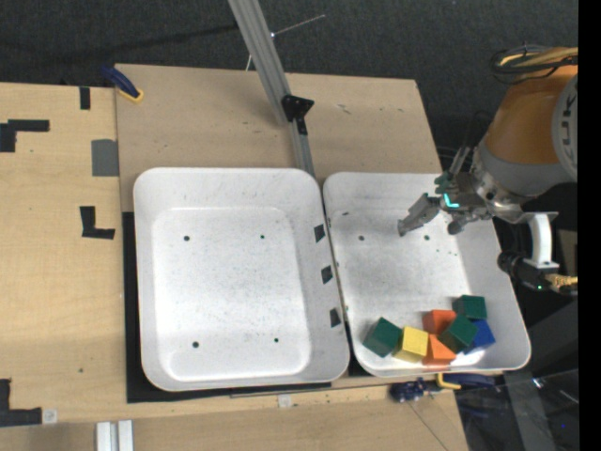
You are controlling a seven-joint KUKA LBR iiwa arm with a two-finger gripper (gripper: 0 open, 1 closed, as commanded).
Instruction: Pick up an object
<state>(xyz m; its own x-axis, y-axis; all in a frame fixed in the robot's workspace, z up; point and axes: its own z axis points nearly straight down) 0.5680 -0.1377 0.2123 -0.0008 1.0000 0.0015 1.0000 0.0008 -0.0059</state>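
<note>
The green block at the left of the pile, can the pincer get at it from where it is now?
Probably yes: the green block sits at the pile's open left edge, and bare bin floor separates it from the pincer.

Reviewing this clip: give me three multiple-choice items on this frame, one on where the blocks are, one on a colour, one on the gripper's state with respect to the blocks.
1. Where do the blocks lie?
A. Near corner of the right bin
B. Middle of the left bin
C. On the bare bench

2. What colour is the block beside the green block at the left end of the cluster?
A. White
B. Yellow
C. Purple

3. How does the gripper stand to the blocks?
A. It grips an orange block
B. It presses on the pile
C. It is over the far part of the bin, apart from the pile

Key: 1 A, the blocks cluster in the right bin by its near rim. 2 B, the yellow block touches the green block. 3 C, the gripper is far from the pile, with nothing between its fingers.
</note>
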